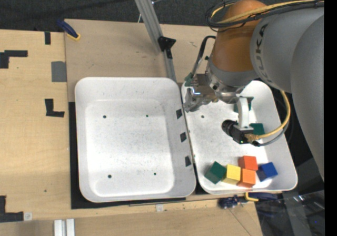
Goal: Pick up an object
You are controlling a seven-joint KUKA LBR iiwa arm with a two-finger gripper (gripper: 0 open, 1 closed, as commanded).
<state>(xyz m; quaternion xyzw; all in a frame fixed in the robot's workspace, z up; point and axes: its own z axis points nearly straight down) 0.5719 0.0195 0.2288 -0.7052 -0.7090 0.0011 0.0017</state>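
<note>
Pale wooden bench (121,45) is carrying two shallow white bins side by side on a dark mat (73,198).

Camera view: grey arm (300,45) is reaching in from the right, with its orange band (234,35) showing above the wrist. The gripper (192,99) is hanging over the far left corner of the right bin (210,135), just beside the rim it shares with the left bin (80,92). Apart or together: cannot tell.

Candidate objects are lying clustered at the right bin's near edge, well apart from the gripper: green block (215,172), yellow block (232,174), near orange block (247,177), far orange block (249,163), blue block (267,170).
</note>
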